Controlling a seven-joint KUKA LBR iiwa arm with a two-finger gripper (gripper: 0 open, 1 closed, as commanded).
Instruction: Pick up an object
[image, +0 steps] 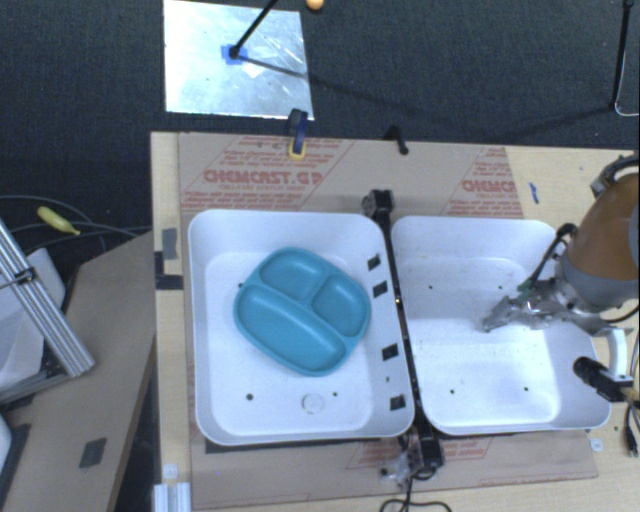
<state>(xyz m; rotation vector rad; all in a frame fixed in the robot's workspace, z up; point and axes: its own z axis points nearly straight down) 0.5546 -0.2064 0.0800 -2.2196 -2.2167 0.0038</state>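
Note:
A blue divided plate (302, 309) lies tilted in the middle of the left white bin (215, 290). A small round clear disc (313, 403) rests near that bin's front wall. My gripper (497, 319) reaches in from the right and hangs low over the right white bin (470, 395), toward its right half. Nothing shows between its fingertips. The plate is well to the gripper's left, across the divider between the bins.
Black clips (380, 290) line the divider between the two bins. The arm's orange band (612, 235) and cables cover the right bin's right edge. A shiny sheet (238, 60) lies on the dark floor behind the bench.

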